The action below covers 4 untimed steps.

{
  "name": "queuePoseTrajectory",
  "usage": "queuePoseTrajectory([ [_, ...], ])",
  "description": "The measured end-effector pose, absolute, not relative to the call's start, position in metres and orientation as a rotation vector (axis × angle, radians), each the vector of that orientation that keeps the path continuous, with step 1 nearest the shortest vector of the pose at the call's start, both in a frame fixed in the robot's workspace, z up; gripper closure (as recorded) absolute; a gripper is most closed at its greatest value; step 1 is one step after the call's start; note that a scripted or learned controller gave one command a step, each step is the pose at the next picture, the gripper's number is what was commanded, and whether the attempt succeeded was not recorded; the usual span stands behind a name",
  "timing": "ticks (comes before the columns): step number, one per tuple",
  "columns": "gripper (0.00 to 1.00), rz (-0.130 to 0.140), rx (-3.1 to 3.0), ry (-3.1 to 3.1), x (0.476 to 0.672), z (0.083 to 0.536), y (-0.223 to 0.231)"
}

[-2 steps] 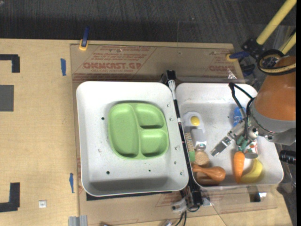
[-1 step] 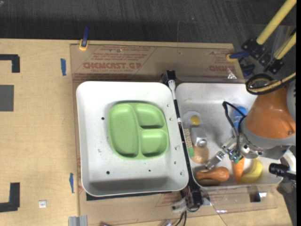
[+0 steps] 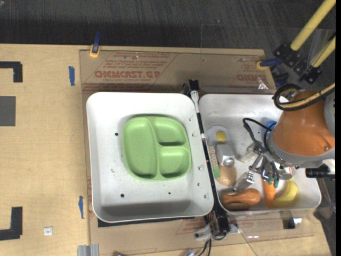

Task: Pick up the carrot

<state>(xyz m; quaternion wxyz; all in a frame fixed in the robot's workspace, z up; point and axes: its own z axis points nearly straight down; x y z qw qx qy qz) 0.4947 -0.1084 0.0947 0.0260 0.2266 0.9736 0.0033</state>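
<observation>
- The jaws are sitting low in the right bin [image 3: 250, 103], but whether they are spread or closed cannot be told; the gripper [image 3: 262, 170] is a tangle of metal parts under the orange band [image 3: 303, 132].
- The carrot [image 3: 270, 192] is lying in the right bin near its front wall, just below and right of the gripper, with its green top pointing up toward the metal parts; whether they are touching cannot be told.
- A yellow item [image 3: 288, 192] is resting against the carrot's right side.
- A brown item [image 3: 241, 198] is lying along the front of the same bin, to the carrot's left.
- A small tan item [image 3: 227, 175] is sitting above it, and a yellow-capped piece [image 3: 220, 137] is standing nearer the back.
- The left bin [image 3: 101, 159] is carrying a green tray [image 3: 156, 146] with three compartments.
- Both bins are sitting on a clear sheet with red lettering [image 3: 128, 71], laid over a pale wooden bench [image 3: 42, 143].
- Blue tape [image 3: 71, 75] and black marks [image 3: 14, 71] are showing on the bench.
- Dark carpet [image 3: 160, 9] is running behind the bench, and a yellow pole [image 3: 318, 16] is leaning in at the upper right.
</observation>
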Motion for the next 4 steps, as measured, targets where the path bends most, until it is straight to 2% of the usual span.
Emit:
queuePoseTrajectory([
  [1,0.0,-0.002,0.783,3.017,0.485,0.089,-0.162],
  [2,0.0,0.0,1.069,2.932,0.485,0.09,-0.121],
  [3,1.0,0.002,1.065,2.914,0.489,0.102,-0.122],
  [4,1.0,-0.001,0.473,3.097,0.481,0.097,-0.154],
])
